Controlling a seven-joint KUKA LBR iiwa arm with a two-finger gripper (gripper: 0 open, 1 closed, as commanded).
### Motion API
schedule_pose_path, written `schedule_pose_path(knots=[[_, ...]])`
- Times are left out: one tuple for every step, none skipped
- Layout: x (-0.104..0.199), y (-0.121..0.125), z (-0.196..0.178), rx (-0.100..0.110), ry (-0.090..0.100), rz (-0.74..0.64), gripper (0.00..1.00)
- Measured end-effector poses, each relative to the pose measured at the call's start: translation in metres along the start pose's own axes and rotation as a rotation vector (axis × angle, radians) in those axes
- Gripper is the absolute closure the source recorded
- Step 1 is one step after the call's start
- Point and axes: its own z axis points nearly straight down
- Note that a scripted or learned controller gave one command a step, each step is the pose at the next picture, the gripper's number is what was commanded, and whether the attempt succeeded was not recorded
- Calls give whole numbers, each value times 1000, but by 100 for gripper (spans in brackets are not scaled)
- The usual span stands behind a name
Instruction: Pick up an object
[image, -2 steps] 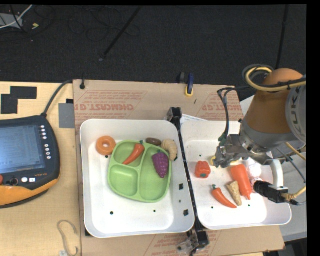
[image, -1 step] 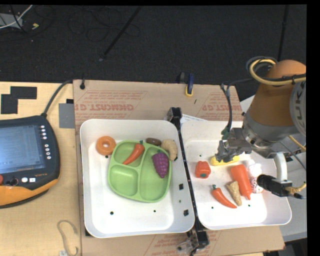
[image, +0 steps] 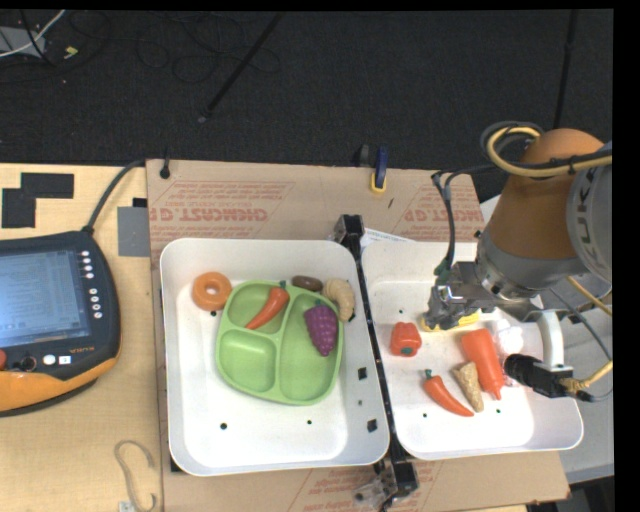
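On cardboard-lined bench (image: 250, 205): two white bins (image: 200, 420); dark floor (image: 300, 70) behind.

My arm (image: 545, 215) comes in from the right, its orange band uppermost and the grey wrist angled down and to the left below it. The gripper (image: 447, 310) hangs low at the end of the wrist, pointing downward. From up here I can't make out how its jaws stand.
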Motion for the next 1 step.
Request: schedule_pose_path(knots=[[2, 1, -13, -4, 0, -1, 100]])
